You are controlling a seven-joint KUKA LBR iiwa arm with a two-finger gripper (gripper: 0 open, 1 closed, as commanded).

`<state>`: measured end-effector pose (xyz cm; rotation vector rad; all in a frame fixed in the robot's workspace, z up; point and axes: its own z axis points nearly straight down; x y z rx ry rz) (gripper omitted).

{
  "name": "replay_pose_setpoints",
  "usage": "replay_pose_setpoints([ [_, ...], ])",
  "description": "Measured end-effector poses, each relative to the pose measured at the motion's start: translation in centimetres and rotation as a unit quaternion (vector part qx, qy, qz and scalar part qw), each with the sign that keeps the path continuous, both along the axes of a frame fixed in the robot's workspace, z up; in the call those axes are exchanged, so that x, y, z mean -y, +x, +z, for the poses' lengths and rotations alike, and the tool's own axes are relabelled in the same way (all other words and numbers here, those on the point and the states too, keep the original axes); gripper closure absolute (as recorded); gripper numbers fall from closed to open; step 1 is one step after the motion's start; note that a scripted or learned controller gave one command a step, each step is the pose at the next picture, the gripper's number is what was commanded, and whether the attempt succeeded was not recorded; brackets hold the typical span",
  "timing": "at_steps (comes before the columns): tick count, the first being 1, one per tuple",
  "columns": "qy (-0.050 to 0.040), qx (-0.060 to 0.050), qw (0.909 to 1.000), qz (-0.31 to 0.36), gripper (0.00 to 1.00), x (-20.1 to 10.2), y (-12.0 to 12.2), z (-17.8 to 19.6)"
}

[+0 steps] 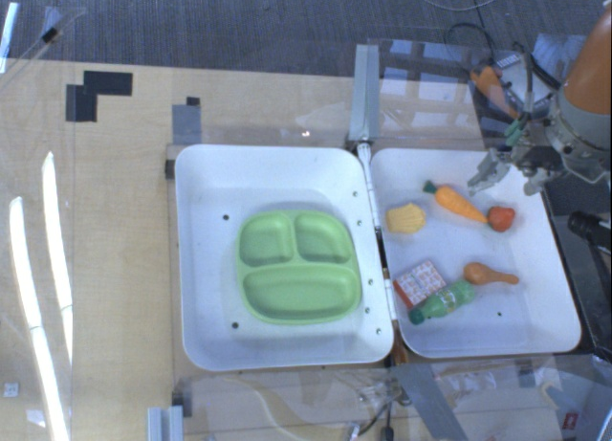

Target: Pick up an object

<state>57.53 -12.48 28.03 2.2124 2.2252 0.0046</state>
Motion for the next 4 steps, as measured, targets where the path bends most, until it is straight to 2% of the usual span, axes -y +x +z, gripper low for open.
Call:
replay_pose_setpoints([
  [1,0.0,-0.001,1.0,0.004,0.0,2.7,0.6,-11.3],
  [2,-0.0011,0.001,0.9957,0.092,0.0,6.5,8.1,-19.3],
  [3,-0.0004,0.0,0.9956,0.094,1.0,6.4,8.1,-18.1],
  [4,0.0007,0.002,0.9999,-0.011,1.0,-5.4,9.6,-9.2],
])
